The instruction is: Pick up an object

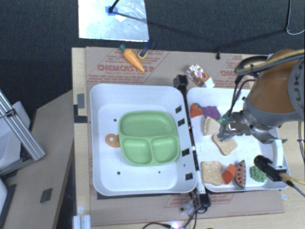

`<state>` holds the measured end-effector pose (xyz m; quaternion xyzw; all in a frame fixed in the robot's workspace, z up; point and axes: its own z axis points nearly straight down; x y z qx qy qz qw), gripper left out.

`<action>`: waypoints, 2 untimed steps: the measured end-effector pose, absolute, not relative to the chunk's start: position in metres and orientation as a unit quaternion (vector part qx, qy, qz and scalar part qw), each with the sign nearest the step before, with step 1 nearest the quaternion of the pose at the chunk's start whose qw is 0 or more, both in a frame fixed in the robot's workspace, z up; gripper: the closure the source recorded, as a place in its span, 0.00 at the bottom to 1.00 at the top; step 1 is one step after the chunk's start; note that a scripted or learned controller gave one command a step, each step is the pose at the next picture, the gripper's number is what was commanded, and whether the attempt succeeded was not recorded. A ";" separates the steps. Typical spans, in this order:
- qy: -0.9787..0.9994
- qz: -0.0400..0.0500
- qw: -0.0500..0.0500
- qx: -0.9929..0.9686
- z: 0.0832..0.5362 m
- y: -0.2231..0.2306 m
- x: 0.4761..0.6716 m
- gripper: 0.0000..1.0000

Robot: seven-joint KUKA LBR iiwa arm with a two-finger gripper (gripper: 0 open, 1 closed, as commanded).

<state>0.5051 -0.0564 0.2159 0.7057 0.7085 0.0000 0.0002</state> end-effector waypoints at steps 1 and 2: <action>0.708 0.000 0.000 0.706 0.214 -0.059 0.497 1.00; 0.709 0.001 0.001 0.705 0.223 -0.046 0.498 1.00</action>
